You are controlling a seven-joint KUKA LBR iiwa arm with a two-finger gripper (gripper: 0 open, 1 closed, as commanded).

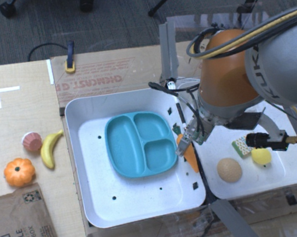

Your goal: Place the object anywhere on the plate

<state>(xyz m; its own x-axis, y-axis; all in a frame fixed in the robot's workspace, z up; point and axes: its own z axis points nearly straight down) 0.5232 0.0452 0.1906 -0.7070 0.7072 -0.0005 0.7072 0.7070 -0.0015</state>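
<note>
A blue plate [140, 144] with three compartments lies in the left white bin [103, 204]. My gripper [188, 141] hangs over the wall between the two bins, just off the plate's right edge. A small orange carrot-like object [190, 159] sticks out below the fingers and seems clamped between them. Its tip points toward the front of the bins. The arm's orange band [225, 70] and wrist hide much of the right bin's back part.
The right bin [290, 177] holds a tan ball [229, 169], a yellow lemon [261, 156] and a green-and-white item [241, 145]. On the bench at left lie a banana [51, 149], a small pumpkin [19, 172], a pink cupcake [31, 142] and a paper bag [19, 234].
</note>
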